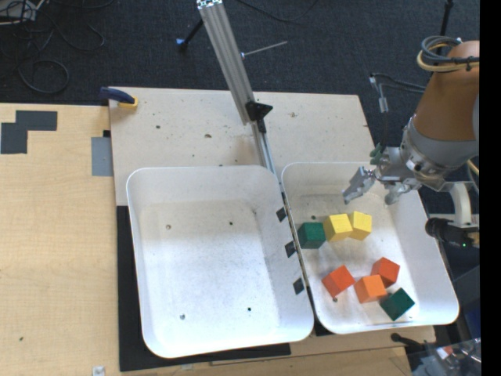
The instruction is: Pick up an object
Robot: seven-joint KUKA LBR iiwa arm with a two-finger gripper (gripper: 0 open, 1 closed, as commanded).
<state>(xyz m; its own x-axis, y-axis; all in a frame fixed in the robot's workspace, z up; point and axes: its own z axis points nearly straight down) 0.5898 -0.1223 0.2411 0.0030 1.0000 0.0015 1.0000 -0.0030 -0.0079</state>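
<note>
Claw above the right bin's blocks

The metal two-finger claw [374,185] hangs spread wide, holding nothing, over the shallow white right bin [438,276]; two yellow wooden cubes [350,225] lie at its 7 o'clock.

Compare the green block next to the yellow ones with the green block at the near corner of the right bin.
The upper green block touches a yellow block near the divider; the lower green block sits beside an orange block by the bin's near rim. The upper one lies closer to the end effector. The lower one looks turned more diagonally. Both are dark green cubes of similar size in the right bin.
</note>
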